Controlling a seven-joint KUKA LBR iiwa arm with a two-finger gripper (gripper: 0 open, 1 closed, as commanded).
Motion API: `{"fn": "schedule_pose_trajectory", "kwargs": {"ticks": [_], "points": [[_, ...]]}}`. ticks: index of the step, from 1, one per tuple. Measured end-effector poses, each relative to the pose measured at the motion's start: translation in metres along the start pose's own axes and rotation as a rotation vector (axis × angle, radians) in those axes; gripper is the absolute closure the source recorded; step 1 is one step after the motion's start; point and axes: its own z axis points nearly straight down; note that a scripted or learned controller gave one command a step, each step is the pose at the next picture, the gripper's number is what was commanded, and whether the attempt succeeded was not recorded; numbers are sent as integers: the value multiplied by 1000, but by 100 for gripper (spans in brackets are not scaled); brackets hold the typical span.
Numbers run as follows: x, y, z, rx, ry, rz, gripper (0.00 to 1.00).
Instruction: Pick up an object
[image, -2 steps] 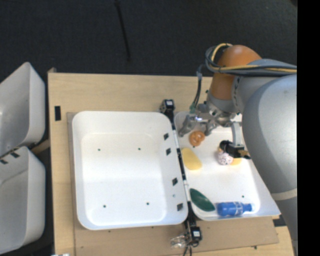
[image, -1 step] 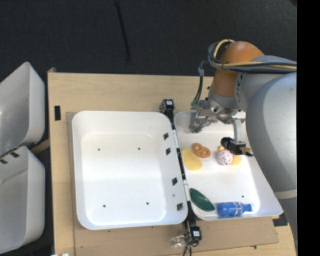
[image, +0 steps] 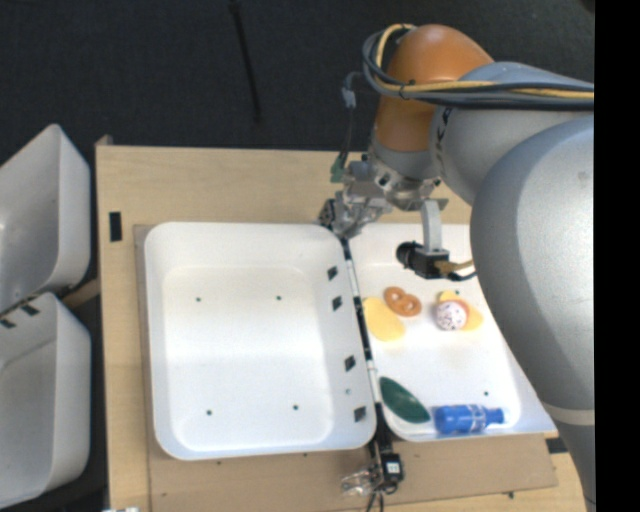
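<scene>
Blue plastic marks the nearest thing, a bottle (image: 468, 418) lying flat at the right bin's (image: 500, 375) six o'clock, a dark green piece (image: 405, 399) just beside it. Farther on, around the middle, a yellow disc (image: 384, 320), a brown pretzel-like ring (image: 402, 301) and a pink-white ball (image: 450, 315) sit loose, likely scattered so I may pick any. My gripper (image: 345, 215) hangs at the far corner, about eleven o'clock, over the bins' shared rim, holding nothing I can see; whether it is parted I cannot tell.
</scene>
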Motion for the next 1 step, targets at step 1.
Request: {"fn": "schedule_pose_trajectory", "kwargs": {"ticks": [1], "points": [[7,2,-166,-10,-3,7,100]]}}
